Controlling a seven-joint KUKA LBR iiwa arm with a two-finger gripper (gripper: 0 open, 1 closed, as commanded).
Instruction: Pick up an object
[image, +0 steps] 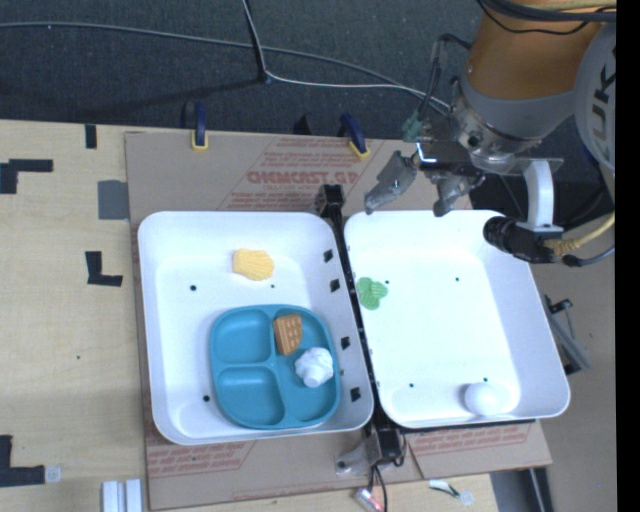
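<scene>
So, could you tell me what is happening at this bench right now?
The arm's gripper hangs with its jaws open above the far edge of the right bin, holding nothing. That bin holds a green object by its left wall and a white ball near the front. The left bin holds a blue divided tray carrying a tan piece and a white lump, plus a yellow item.

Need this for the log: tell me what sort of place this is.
Probably a robotics lab test bench, not a kitchen. Two white bins sit side by side on clamped cardboard, a grey and orange arm's gripper hangs open above them, and toy-like items such as a blue divided tray lie inside.
</scene>
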